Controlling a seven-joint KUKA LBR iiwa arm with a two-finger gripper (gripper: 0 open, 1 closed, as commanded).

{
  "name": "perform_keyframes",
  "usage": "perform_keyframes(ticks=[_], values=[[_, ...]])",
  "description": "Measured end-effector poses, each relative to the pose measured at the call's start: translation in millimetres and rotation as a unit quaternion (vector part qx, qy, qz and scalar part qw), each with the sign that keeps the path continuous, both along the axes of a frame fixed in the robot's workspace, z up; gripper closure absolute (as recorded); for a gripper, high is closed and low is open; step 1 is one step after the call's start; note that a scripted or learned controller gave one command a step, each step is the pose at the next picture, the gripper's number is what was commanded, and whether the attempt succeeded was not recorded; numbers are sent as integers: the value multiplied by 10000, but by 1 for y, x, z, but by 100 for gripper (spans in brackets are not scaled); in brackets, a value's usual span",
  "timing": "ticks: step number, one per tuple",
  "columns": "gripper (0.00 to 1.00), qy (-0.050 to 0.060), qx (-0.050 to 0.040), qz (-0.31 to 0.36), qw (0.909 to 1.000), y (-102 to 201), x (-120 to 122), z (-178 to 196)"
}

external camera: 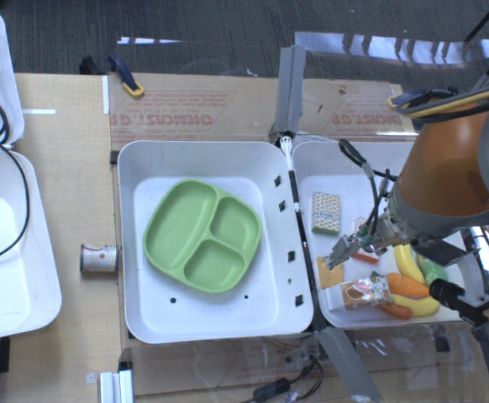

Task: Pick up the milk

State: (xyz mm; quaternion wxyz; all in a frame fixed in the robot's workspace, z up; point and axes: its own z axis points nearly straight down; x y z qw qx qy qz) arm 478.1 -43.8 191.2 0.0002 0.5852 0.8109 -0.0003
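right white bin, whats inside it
The right white bin holds a green-and-white patterned carton, an orange block, a printed snack packet, a yellow banana and an orange carrot. The grey arm covers the bin's right part.

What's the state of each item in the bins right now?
green divided plate: flat, right side up, in the left bin.
milk carton: lying flat in the right bin, apart from the gripper.
banana: lying by the carrot.
snack packet: lying flat near the front wall.
gripper: low over the right bin, nothing seen in it.
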Motion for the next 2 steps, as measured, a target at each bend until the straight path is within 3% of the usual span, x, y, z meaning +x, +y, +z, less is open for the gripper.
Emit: perform_keyframes(ticks=[1, 2], values=[[0, -1, 0, 407, 9992, -33, 0, 0], [0, -13, -6, 276, 9996, -80, 61, -89]])
